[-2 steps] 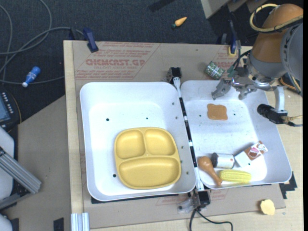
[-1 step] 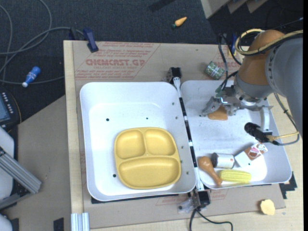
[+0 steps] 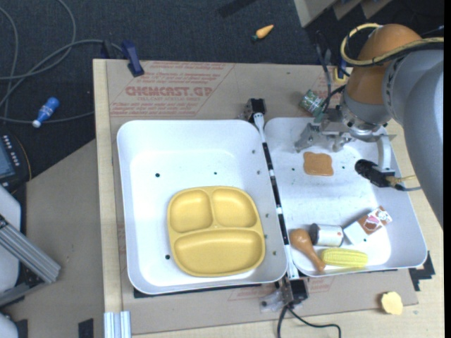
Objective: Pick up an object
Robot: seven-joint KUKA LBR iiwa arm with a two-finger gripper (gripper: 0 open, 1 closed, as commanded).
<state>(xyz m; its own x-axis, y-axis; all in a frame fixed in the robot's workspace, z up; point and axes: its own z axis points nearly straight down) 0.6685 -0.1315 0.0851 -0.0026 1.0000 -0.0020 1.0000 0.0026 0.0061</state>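
Observation:
My gripper [image 3: 323, 141] hangs over the far part of the right bin [image 3: 402, 248], its grey fingers spread open with nothing between them. A flat brown toast-like piece [image 3: 318, 164] lies on the bin floor just in front of the fingertips, apart from them. At the bin's near end lie a brown drumstick [image 3: 305, 243], a black-and-white cylinder [image 3: 326, 235], a yellow corn cob [image 3: 344, 258] and a small red-and-white carton [image 3: 373, 222].
The left bin [image 3: 137, 189] holds a yellow divided plate [image 3: 214, 229]. A small greenish object [image 3: 310, 103] sits on the board beyond the right bin. A yellow lump [image 3: 391, 303] lies on the bench at the near right, and a blue clamp [image 3: 132, 58] at the far left.

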